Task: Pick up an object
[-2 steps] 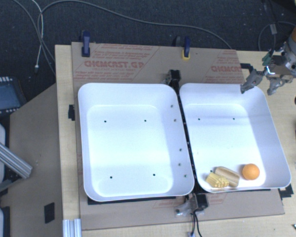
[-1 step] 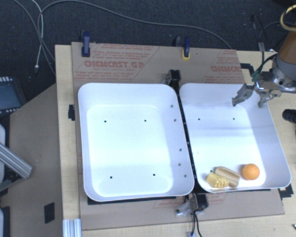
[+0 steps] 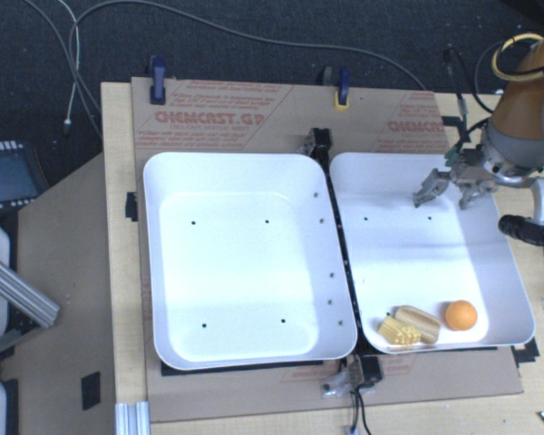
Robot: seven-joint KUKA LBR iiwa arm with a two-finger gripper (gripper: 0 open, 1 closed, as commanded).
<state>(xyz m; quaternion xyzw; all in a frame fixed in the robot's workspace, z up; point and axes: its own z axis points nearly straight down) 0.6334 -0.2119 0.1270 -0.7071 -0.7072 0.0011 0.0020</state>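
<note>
Three small objects lie together at the lower edge of the right-hand shallow white plastic bin (image 3: 490,270), in the lower right of the frame: a round orange ball-like fruit (image 3: 461,315), a tan oblong bread-roll shape (image 3: 419,319) just beside it on the left, and a yellow knobbly corn-cob piece (image 3: 399,333) touching the roll's lower left side. Any of them would serve as the thing to pick up. The orange fruit sits slightly apart from the other two, so it looks like the cleanest target; the roll and corn press against each other and against the bin's low wall, which may crowd a finger. The tool (image 3: 451,188) hangs over the upper part of the same bin, toward the upper right of the frame, well apart from the objects, its two fingers spread and holding nothing. To do this step well, the tool would need to travel down the frame, centre over one object, stay spread, then descend straight. The left-hand white bin (image 3: 163,243) lies beside it on the brown cardboard-topped bench (image 3: 227,116).
</note>
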